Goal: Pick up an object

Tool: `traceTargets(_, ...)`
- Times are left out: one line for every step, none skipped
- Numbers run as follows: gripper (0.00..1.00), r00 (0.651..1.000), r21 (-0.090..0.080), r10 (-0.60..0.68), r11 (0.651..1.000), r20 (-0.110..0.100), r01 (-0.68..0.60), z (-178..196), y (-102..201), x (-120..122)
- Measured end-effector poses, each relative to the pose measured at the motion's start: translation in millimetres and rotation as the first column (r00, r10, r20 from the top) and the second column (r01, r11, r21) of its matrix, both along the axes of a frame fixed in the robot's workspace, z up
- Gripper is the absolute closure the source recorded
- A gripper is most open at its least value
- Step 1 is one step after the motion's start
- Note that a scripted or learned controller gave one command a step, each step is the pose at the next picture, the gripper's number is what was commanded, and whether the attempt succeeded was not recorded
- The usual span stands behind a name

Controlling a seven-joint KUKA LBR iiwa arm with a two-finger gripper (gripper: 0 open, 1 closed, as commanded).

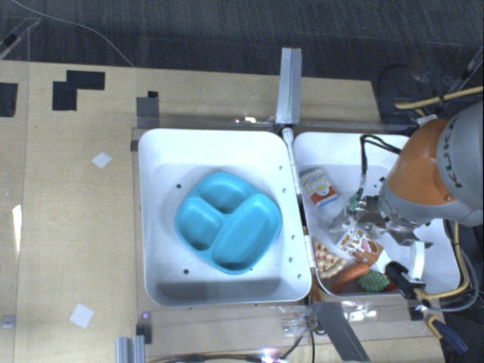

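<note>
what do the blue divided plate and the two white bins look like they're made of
Blue divided plate: probably moulded plastic, smooth and slightly glossy, with soft rounded compartment edges and uniform colour.
White bins: likely thin formed plastic, matte to satin, with rounded corners and faint sheen; painted metal can't be ruled out.

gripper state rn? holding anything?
Gripper: low in the right bin, over the food items; open or closed cannot be told, and no held object is visible.

Even, bright overhead light; the white bins near blown out, soft grey shadow along the near wall of the one left of the gripper. Focus slightly soft throughout; small glare spots on the metal divider behind it.
</note>
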State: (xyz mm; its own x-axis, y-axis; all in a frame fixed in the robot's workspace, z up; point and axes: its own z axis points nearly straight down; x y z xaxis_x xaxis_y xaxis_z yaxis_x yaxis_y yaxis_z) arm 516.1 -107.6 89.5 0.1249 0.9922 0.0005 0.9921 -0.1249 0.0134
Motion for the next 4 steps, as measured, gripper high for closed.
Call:
traceTargets(0.00,0.972,-0.007,0.237,0.972,-0.001,-0.237,0,-57,-25)
traceTargets(0.00,0.743,-0.018,0.669,0.743,-0.002,-0.669,2,-9,-21)
traceTargets(0.00,0.932,-0.003,0.363,0.932,-0.002,-0.363,-1,17,63)
traceTargets(0.00,0.927,-0.001,0.375,0.927,-0.012,-0.375,-3,10,136)
